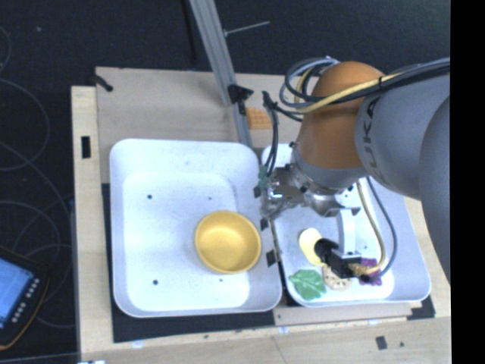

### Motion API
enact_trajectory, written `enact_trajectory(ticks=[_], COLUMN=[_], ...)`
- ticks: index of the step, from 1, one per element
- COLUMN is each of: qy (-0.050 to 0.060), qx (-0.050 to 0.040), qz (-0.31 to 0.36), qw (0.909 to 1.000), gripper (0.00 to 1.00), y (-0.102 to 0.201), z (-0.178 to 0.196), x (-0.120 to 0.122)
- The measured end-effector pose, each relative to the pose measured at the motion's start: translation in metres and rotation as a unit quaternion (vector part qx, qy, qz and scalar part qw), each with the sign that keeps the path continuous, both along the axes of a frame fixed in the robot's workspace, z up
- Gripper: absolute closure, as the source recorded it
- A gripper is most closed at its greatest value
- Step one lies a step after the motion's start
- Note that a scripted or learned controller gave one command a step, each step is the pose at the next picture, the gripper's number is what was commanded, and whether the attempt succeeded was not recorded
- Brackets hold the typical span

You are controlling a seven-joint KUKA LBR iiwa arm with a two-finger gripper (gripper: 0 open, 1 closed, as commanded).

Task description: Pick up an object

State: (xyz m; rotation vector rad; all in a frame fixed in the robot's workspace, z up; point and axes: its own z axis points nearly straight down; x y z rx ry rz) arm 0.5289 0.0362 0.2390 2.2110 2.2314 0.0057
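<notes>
My gripper (314,196) hangs low over the left part of the right bin (413,279), mostly covered from above by the grey wrist and the orange band. At the front of that bin lie a pale yellow piece (308,242), a green leaf-shaped piece (307,282), a small tan speckled piece (335,281) and a purple piece (369,265). These sit just in front of the gripper, toward the bin's near edge. A yellow bowl (226,241) stands upright in the left bin (151,173), near its right front.
A slanted metal post (216,51) rises behind the gap between the bins. A small orange block (258,118) lies on the bench behind the right bin. Cables loop around the arm's wrist. The bench's wooden edge runs along the front.
</notes>
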Motion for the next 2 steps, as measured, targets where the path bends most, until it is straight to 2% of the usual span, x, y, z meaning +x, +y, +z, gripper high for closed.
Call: enact_trajectory(ticks=[1,2], qy=[0.002,0.002], qx=[-0.0005,-0.0003], qz=[-0.001,-0.002], qw=[1.0000,1.0000], gripper=[1.00,1.00], y=[0.0455,0.0509], z=[-0.0073,-0.0017], x=[-0.0179,-0.0248])
